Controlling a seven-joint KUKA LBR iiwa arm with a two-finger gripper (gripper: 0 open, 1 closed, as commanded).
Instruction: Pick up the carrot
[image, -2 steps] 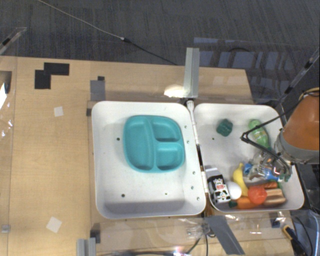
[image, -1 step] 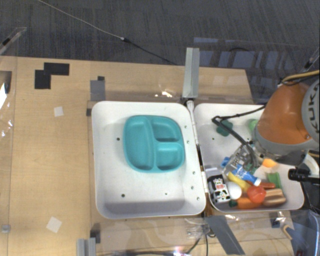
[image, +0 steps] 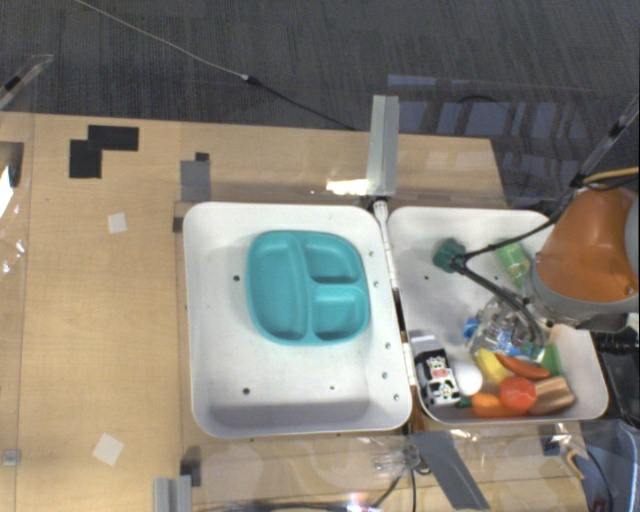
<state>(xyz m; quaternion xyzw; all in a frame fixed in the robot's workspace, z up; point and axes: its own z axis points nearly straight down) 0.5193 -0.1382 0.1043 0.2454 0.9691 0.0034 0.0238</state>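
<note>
We see the gripper low in the right bin, over the heap of toy food along that bin's near edge; whether it is released or clenched we cannot tell. The carrot, a slim orange-red piece, lies slanted in the near right corner, just beside the gripper, between a yellow piece and a red tomato. A brown piece rests against the right wall. In the left bin, a teal divided plate sits near the middle.
</note>
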